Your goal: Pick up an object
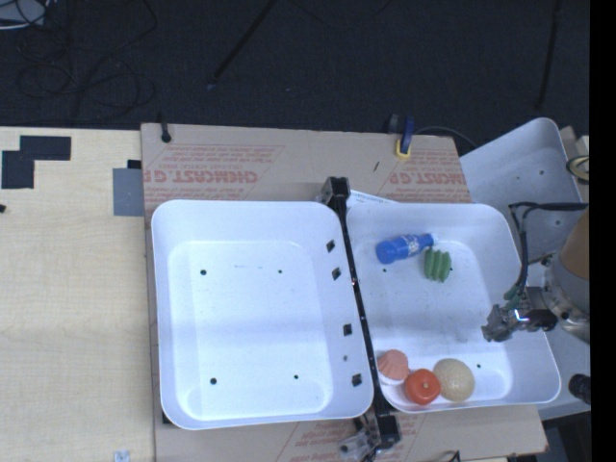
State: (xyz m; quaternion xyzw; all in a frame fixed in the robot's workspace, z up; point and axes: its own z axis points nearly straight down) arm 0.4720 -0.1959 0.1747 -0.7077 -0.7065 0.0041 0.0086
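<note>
Bins sit side by side in the lower half of the frame. We start at the left bin (250, 306), which lies bare white with a few small dark holes in its floor. A black divider (348, 296) runs between it and the right bin (481, 229).

In the right bin, at upper centre, a blue bottle (404, 247) lies on its side, with a small ribbed green piece (439, 264) just beside it on the right. Along the bin's lower edge three round things crowd together: a pale pink one (392, 363), an orange-red ball (422, 386) and a cream ball (454, 378), the last two touching.

At the right of the frame, the gripper (502, 323) hangs by the bin's right wall, well apart from every object. We cannot tell whether it is spread or pressed together; it is too small and dark here.

As for risks, we judge the round things likely to roll away when nudged, and since they sit packed against the wall, a descent there could strike the rim or push a neighbour instead. The bottle, lying in open floor, looks the easier target, though it may spin if pinched off-centre.
</note>
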